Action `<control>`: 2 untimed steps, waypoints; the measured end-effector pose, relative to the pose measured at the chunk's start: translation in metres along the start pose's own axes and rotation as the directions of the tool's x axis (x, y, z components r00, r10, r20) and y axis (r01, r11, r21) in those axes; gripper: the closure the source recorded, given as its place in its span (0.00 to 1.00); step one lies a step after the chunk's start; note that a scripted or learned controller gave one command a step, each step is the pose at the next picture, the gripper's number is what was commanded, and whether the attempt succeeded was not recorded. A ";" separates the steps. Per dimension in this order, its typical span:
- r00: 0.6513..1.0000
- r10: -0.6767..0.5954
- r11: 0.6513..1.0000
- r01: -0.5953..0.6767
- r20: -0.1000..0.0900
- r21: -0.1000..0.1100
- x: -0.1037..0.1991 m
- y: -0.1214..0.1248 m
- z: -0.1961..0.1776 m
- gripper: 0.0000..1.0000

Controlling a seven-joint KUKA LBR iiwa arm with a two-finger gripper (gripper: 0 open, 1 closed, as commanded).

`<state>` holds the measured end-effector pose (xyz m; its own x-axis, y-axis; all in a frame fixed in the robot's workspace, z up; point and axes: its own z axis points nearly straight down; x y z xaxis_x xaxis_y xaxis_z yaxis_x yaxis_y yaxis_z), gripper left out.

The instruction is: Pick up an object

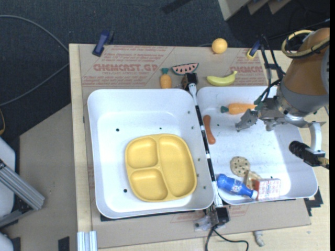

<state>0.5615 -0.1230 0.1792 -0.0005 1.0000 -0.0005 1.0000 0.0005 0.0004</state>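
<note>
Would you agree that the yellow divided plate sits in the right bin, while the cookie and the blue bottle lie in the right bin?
Not quite: the camera view shows the yellow divided plate in the left bin. The cookie and blue bottle do lie in the right bin.

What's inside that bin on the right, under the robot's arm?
In the right bin lie a toy carrot, a hot dog, a cookie, a blue bottle and a red-and-white packet. The arm covers the far right corner.
</note>
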 end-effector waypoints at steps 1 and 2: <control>1.000 0.001 1.000 -0.001 -0.001 0.002 -0.003 -0.071 0.095 0.00; 1.000 -0.001 1.000 0.001 -0.001 0.000 0.020 -0.062 0.095 0.00</control>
<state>0.4997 -0.1029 0.0842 -0.0011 1.0000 0.0000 1.0000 0.0011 0.0006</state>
